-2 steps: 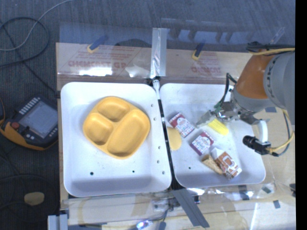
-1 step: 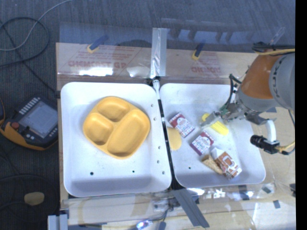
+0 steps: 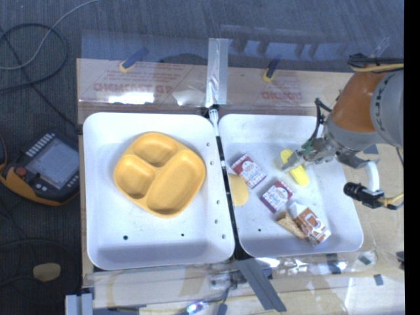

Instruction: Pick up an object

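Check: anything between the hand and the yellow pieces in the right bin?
Nothing visible. The hand hovers right at the yellow pieces in the right bin; the red cartons lie to their left, out of the way.

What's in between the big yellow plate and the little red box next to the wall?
In the camera view, the bins' joined white walls separate the yellow plate from the red box.

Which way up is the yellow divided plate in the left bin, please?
Right way up: the yellow divided plate shows its three hollow compartments facing the camera.

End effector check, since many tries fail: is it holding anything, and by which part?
Cannot be told: the end effector sits low over the yellow pieces, with no clear grasp visible.
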{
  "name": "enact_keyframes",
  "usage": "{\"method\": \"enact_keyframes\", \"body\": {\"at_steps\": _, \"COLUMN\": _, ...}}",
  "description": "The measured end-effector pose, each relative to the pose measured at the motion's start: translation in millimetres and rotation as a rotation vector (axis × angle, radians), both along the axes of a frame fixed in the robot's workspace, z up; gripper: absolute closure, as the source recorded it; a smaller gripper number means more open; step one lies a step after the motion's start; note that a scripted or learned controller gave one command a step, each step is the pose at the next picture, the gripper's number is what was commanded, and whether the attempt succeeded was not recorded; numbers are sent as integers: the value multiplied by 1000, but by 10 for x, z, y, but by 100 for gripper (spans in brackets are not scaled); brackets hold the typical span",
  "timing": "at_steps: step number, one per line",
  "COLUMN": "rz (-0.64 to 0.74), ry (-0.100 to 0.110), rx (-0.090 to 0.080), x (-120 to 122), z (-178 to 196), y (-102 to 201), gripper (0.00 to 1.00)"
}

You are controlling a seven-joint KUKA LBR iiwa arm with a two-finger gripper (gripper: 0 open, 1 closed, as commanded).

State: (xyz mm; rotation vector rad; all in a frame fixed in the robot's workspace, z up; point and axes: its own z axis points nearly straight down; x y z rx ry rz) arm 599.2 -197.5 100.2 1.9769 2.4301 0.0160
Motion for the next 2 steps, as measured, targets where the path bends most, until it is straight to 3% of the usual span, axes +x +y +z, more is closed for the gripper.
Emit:
{"method": "enact_keyframes", "body": {"at_steps": 1, "rz": 360, "ry": 12, "rx": -5, "x": -537, "z": 635, "y": -256, "gripper": 100}}
{"method": "enact_keyframes", "body": {"at_steps": 2, "rz": 148, "ry": 13, "rx": -1, "x": -35, "z": 1211, "y": 588, "gripper": 100}}
